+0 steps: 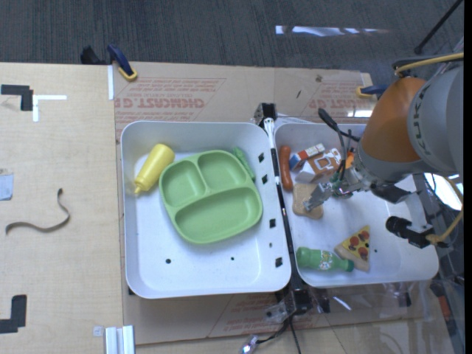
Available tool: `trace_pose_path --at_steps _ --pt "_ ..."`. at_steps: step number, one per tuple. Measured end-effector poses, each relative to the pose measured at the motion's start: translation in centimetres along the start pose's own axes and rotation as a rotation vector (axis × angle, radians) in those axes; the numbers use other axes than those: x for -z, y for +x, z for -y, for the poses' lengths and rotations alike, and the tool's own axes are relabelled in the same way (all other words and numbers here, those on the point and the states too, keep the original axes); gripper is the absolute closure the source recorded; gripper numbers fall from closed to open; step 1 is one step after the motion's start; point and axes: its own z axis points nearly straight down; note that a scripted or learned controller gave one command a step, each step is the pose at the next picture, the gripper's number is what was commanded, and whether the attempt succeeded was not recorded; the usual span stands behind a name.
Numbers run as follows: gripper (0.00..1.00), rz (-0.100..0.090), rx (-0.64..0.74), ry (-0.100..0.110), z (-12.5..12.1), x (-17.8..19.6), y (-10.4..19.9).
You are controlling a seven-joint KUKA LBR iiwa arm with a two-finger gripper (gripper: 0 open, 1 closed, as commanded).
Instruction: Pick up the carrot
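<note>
Currently the carrot (285,167) lies just left of the gripper (318,198), whose fingers stand narrowly apart, holding nothing.

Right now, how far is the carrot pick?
Done: the gripper is low in the right bin, over the bread slice. In hand: nothing visibly held. Left: the carrot lies by the bin's left wall and must be reached, grasped and lifted.
</note>
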Motion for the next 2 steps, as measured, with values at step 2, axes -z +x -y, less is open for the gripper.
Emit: trace_pose_path --at_steps 2 --pt "0.0 0.003 -0.026 -0.001 -2.6 0.0 -4.1"
